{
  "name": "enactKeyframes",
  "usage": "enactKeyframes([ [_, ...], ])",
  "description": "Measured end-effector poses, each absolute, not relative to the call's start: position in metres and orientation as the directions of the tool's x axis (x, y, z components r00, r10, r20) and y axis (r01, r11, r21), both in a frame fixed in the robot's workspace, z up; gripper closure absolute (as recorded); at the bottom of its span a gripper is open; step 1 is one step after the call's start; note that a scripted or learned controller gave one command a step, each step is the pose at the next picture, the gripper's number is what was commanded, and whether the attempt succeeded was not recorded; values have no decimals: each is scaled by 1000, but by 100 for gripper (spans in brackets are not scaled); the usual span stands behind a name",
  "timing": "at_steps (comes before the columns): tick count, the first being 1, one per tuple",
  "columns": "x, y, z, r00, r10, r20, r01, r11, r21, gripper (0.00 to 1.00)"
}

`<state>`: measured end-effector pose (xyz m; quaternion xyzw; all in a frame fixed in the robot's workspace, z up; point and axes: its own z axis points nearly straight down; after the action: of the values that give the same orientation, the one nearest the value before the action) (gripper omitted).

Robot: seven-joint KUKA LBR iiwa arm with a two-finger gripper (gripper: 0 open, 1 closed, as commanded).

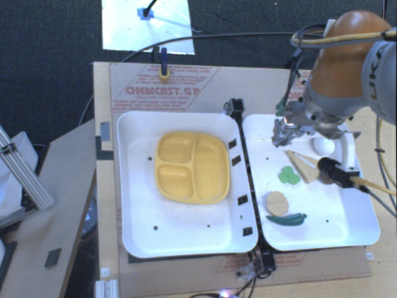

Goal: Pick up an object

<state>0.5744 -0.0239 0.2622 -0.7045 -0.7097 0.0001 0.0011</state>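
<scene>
1. The green pepper [286,218] and tan disc [277,202] are lying nearest in the right bin [353,231], loose for picking.
2. The green clover piece [288,176], wedge [304,165] and white egg [323,146] are sitting farther back.
3. The gripper [283,133] is hovering over the bin's far end, holding nothing; whether it is spread I cannot tell.

a yellow divided plate [191,167] sits in the left white bin [133,228], cardboard sheet [180,85] underneath, 1 white paper square [144,17] up top.

Divided plate [191,167] in left bin [133,185]
</scene>
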Motion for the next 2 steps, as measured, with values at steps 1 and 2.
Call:
enactKeyframes([
  [1,557,20,245,-8,1000,2,1000,8,-1,100],
  [2,543,62,243,-9,1000,2,1000,9,-1,100],
])
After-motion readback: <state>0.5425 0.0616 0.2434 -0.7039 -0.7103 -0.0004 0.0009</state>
